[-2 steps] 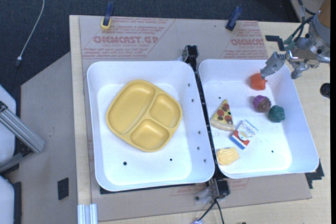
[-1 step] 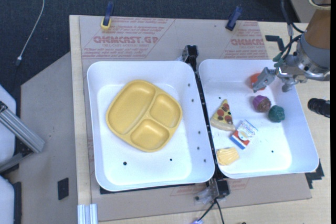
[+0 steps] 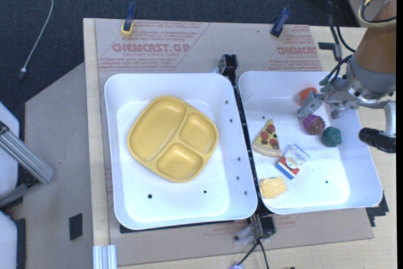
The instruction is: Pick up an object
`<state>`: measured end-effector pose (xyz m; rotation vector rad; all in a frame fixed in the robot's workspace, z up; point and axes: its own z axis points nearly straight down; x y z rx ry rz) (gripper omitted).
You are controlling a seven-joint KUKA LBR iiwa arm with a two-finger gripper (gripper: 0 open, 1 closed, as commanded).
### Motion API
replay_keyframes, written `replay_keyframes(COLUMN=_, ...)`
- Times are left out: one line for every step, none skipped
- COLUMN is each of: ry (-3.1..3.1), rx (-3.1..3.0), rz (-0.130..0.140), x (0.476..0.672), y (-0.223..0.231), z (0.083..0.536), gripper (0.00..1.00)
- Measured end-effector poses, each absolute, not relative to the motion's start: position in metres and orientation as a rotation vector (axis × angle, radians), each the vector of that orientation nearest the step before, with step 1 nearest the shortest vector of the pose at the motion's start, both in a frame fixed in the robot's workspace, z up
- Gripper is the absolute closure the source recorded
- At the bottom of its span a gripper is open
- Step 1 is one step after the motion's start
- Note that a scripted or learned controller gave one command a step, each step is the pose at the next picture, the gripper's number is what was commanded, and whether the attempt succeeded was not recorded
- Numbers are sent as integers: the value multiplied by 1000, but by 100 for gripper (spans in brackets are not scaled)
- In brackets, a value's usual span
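My gripper (image 3: 323, 106) hangs over the far right part of the right bin (image 3: 352, 195), at the end of the grey arm with its orange band (image 3: 380, 47). A red-orange object (image 3: 306, 95) lies just to its left, partly hidden by it. A purple ball-like object (image 3: 313, 124) sits directly below it in the view, and a dark green lump (image 3: 332, 135) lies beside that. Further left are a toy pizza slice (image 3: 267, 138), a small red, white and blue packet (image 3: 292, 160) and a pale yellow piece (image 3: 272, 187).
The left bin (image 3: 126, 192) holds a yellow divided plate (image 3: 173, 138). A black divider rail (image 3: 242, 135) runs between the bins. Blue clamps (image 3: 280, 21) grip the board's far edge. A black fitting (image 3: 381, 138) juts in at the right bin's right side.
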<state>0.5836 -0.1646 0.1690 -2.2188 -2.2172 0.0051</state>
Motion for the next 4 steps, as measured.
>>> replay_keyframes(ry=-2229, rx=-2229, rz=3, x=590, y=-162, z=113, gripper=0)
replay_keyframes(ry=-2236, rx=-2240, rz=-6, x=593, y=-164, z=130, gripper=100)
replay_keyframes(ry=-2225, rx=-2225, rz=-3, x=592, y=-173, z=179, gripper=100)
replay_keyframes(ry=-2227, rx=-2223, rz=-4, x=588, y=-165, z=234, gripper=100)
